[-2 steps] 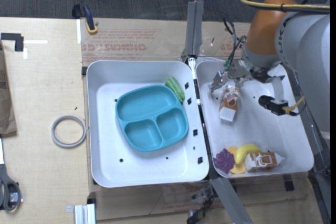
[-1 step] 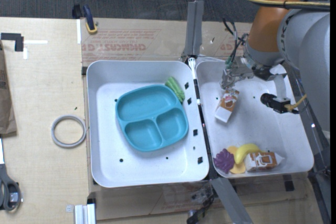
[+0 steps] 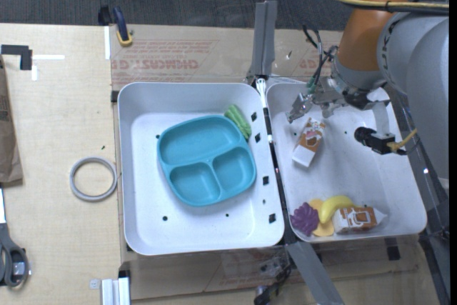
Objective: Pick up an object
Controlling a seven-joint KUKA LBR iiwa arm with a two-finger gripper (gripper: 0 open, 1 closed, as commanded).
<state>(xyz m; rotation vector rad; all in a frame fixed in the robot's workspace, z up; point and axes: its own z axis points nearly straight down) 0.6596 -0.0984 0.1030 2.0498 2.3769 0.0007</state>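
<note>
So the small white and orange carton lies tilted in the right white bin, right under my jaws. They're spread, pinching nothing. Teal divided plate sits over in the left white bin.

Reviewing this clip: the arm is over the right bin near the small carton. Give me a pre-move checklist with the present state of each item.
1. Tool above the right bin: ok.
2. Target close by: ok. The small carton lies just below the tool.
3. Carton clear of neighbours: ok. The banana, purple grapes and second carton lie apart, at the near edge.
4. Carton between the tool's fingers: cannot tell; the wrist blocks the contact.
5. Bin wall clearance: cannot tell. The tool sits near the divider.
6. Left bin items out of the way: ok. The blue divided plate and green item lie across the divider.
</note>
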